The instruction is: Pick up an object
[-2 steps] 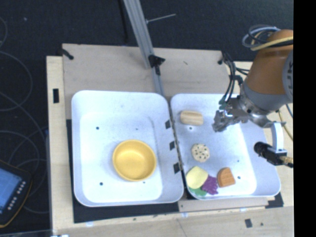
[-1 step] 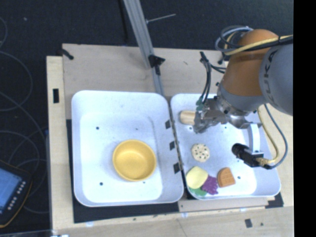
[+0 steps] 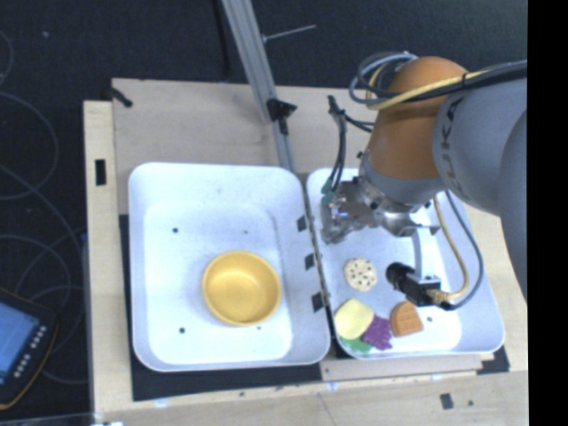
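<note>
One cookie (image 3: 360, 274) lying just toward the near rim from the pincer (image 3: 335, 223), apart from it; pincer state impossible to tell.

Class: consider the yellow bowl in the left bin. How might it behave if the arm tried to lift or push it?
The yellow bowl looks like thin plastic, so probably light and stiff. Its smooth round wall may slide along the left bin when pushed. Sitting upright and wide, it seems unlikely to tip.
</note>
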`<state>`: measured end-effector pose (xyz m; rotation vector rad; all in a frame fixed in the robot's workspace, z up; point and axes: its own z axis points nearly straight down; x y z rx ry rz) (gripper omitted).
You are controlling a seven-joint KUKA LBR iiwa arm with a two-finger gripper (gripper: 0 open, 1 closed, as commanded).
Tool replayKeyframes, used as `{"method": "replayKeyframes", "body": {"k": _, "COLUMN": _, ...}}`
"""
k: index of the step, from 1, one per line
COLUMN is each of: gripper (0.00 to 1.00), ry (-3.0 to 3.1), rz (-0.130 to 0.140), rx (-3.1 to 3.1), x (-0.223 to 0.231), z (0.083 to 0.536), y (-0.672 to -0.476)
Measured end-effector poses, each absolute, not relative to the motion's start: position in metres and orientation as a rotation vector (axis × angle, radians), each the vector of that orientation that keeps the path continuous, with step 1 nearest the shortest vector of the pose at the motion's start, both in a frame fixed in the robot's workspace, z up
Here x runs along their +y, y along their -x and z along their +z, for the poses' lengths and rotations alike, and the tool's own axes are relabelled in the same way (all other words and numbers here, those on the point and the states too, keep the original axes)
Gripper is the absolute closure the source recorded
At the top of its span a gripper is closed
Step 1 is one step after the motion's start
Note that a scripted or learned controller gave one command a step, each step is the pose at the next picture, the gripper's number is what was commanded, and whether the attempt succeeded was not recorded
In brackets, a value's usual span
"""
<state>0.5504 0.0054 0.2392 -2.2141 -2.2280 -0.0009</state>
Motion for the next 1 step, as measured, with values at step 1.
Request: {"method": "replayKeyframes", "body": {"k": 1, "gripper": 1.0, "ry": 2.211, "rz": -0.004, "rx": -2.231, "x": 0.0577, "z": 0.2443, "y": -0.55}}
